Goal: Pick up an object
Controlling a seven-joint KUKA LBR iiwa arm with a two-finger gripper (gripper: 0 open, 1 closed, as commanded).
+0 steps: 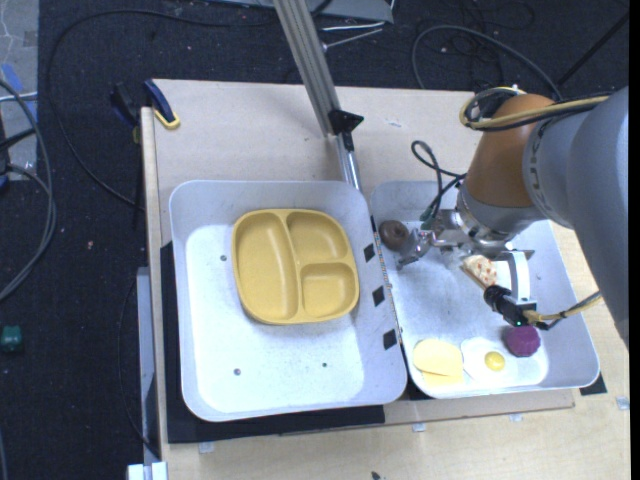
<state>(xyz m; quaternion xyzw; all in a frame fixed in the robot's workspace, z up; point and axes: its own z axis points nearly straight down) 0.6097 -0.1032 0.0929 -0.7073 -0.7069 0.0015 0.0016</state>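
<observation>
Candidate objects lie in the right bin (570,363), lower right of frame: a round purple ball (521,341), a fried-egg shape (489,360), a flat pale-yellow disc (438,359). The jaws (432,243) sit at centre right; their opening cannot be determined. A moulded yellow compartment tray (295,266) occupies the left bin (200,368).

A grey KUKA arm (590,163) with an orange band (500,163), black cables looped just above its metal gripper (425,248).

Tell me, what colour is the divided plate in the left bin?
The divided plastic plate is mustard yellow, seen plainly in the overhead camera view.
</observation>
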